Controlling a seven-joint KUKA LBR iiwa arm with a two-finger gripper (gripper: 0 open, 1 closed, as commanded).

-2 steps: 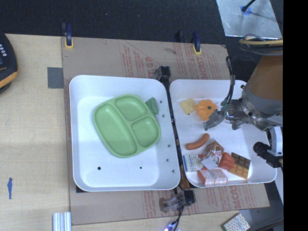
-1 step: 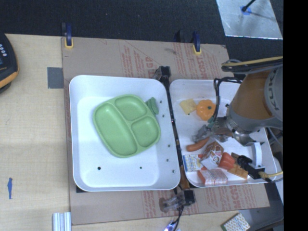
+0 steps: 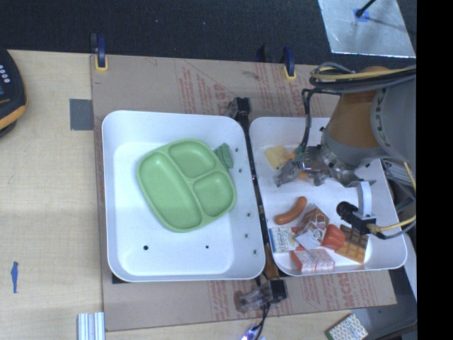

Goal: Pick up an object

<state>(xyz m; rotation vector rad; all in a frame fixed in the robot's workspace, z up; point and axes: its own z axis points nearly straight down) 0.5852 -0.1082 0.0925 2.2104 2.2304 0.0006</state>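
Nearest me: a black clip (image 3: 274, 289) at the near end of the gap between the two bins, sitting on the cardboard sheet (image 3: 177, 83) that covers the desk (image 3: 49, 190).
Right bin (image 3: 272, 190), near end: a crowded heap of small packets touching one another. I make out a white-and-blue packet (image 3: 282, 241), a red-and-white packet (image 3: 311, 261), a brown wrapper (image 3: 311, 222), an orange-red block (image 3: 333, 236) and a brown bar (image 3: 356, 247).
Right bin, middle: an orange sausage (image 3: 291, 210), lying slantwise just beside the heap with bare floor on its far side.
Right bin, far end: a pale yellow chunk (image 3: 278, 156) near the left wall.
Left bin (image 3: 177, 257): a green divided plate (image 3: 187, 184) lying flat, with a small darker green scrap (image 3: 225, 156) touching its far rim.
Tool (image 3: 301, 170): over the far half of the right bin, between the yellow chunk and the sausage. I cannot tell how far open it is, and I see nothing in its hold.
My pick: the sausage, since it lies the most apart from its neighbours.
How I expect it to handle: probably a light toy, smooth and rounded, so likely to roll or squirt out of a loose pinch.
Where I would take it: across its narrow middle, closing square to its long axis.
Risk: the brown wrapper lies close by its near end and could be caught along with it.
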